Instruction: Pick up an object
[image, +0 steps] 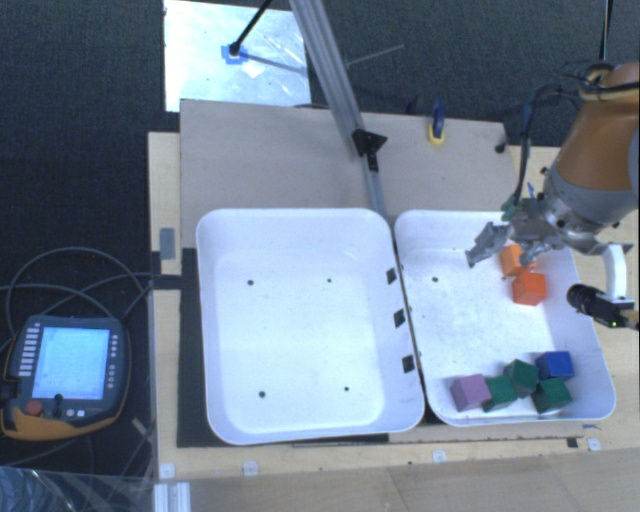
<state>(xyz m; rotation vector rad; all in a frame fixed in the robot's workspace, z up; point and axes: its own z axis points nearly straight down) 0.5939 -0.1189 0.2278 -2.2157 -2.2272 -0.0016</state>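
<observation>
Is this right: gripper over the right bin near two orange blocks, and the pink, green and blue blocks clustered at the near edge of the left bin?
One thing is off. The pink block, green blocks and blue block sit at the near edge of the right bin, not the left bin. The camera view shows this. The gripper is indeed over the right bin by the two orange blocks.
</observation>
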